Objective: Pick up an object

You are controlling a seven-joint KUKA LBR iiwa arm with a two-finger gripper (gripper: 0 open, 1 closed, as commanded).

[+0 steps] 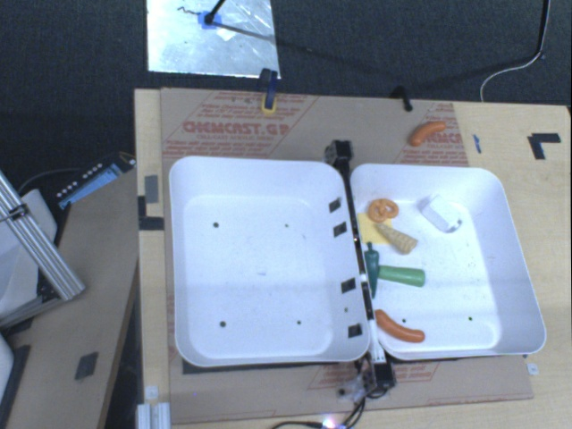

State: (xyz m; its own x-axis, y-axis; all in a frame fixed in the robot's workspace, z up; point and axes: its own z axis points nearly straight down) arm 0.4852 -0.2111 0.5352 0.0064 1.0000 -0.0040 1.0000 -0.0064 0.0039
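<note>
1. At the left edge of the frame I see an aluminium frame rail (36,248) lying at a slant beside the bench.
2. In the upper left, a silver sheet (212,23) lies on the dark floor. Just below its lower right corner a blue and yellow clamp (267,90) sits at the top edge of the cardboard sheet (232,125), which carries red print and lies under both bins.
3. The left bin (179,239) occupies the centre left. Its white floor shows four small dark dots.
4. A row of black clips (341,231) runs down the seam where the two bins touch.
5. The right bin (517,266) holds every candidate for the pick, clustered in its left half:
   - an orange pretzel-shaped ring (383,209), uppermost;
   - a yellow wedge (394,237), just below the ring and touching or nearly touching it;
   - a green cucumber-like piece (399,276), lying crosswise near the seam;
   - an orange sausage (399,329), lowest, near the bin's bottom wall;
   - a white block (441,214), to the right of the ring and apart from it.
6. A second orange sausage (427,133) lies outside the bins on the cardboard, above the right bin.
</note>
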